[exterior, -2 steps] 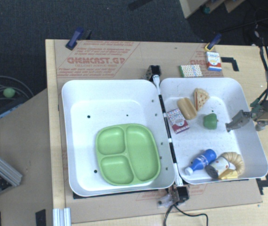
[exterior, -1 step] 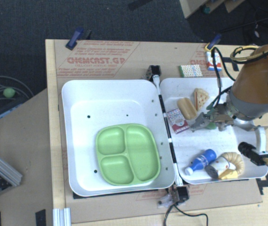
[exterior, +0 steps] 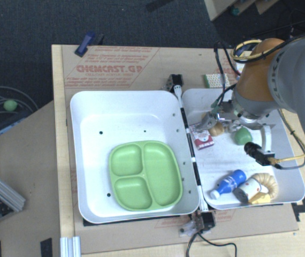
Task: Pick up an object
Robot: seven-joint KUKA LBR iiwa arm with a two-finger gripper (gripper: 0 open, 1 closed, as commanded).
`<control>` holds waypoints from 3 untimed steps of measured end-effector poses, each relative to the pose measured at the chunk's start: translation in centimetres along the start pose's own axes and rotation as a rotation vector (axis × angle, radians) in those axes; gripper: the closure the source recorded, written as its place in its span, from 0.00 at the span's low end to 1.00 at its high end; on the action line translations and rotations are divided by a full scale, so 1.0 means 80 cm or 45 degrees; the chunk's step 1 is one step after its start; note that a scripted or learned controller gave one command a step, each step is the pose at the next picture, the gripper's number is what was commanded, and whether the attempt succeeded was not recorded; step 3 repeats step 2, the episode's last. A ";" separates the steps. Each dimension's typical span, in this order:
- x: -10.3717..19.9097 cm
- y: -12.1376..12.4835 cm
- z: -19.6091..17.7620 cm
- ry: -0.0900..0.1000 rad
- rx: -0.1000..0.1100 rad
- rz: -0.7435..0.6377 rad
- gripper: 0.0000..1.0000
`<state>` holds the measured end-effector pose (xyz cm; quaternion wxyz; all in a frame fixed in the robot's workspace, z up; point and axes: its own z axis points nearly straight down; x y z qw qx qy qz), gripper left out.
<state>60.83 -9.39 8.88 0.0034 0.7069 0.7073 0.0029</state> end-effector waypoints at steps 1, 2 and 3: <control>-0.001 0.042 0.000 -0.001 0.001 0.000 0.00; -0.001 0.044 -0.015 -0.002 -0.006 -0.001 1.00; -0.001 0.044 -0.015 -0.002 -0.006 -0.001 1.00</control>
